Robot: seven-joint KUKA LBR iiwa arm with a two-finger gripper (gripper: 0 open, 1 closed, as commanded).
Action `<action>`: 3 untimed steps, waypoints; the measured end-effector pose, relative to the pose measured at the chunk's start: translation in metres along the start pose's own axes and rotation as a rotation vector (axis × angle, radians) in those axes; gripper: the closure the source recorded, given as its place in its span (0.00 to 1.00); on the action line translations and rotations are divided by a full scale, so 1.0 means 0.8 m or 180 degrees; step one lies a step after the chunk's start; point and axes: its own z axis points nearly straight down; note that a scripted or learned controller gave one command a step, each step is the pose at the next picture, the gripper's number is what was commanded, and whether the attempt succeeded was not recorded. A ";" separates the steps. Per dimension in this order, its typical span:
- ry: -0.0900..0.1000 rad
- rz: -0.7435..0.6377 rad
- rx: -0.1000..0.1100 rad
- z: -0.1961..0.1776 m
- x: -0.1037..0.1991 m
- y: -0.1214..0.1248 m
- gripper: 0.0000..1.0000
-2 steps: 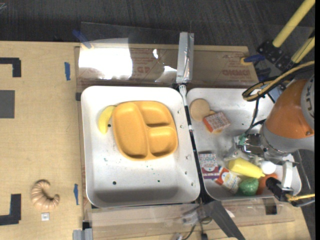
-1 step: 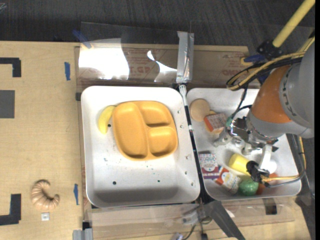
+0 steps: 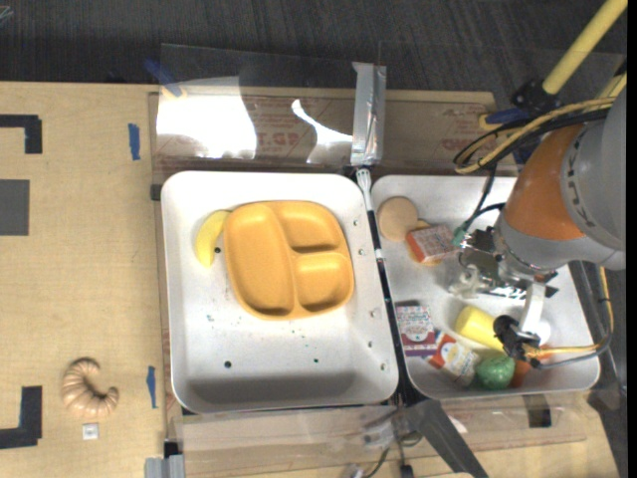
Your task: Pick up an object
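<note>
Ideally, the gripper (image 3: 476,279), its fingers' state impossible to tell, descends squarely over one separate item, perhaps the yellow plastic block (image 3: 476,325), avoiding the green ball (image 3: 495,370).

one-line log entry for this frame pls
phase: reach | gripper: low over right bin, nothing seen held | nearest: yellow block, pink-orange packet | left bin: orange divided tray, banana

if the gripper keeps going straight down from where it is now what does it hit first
Probably the yellow object in the right bin, which lies just below the gripper. Depth is unclear from this slanted view, so it might meet the bin floor beside it instead.
</note>
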 end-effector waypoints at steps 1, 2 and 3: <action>-0.0001 0.0217 0.0017 0.015 -0.035 0.056 1.00; -0.0001 0.1264 0.0026 0.014 -0.014 0.011 1.00; -0.0004 0.1939 0.0027 -0.109 0.070 0.040 1.00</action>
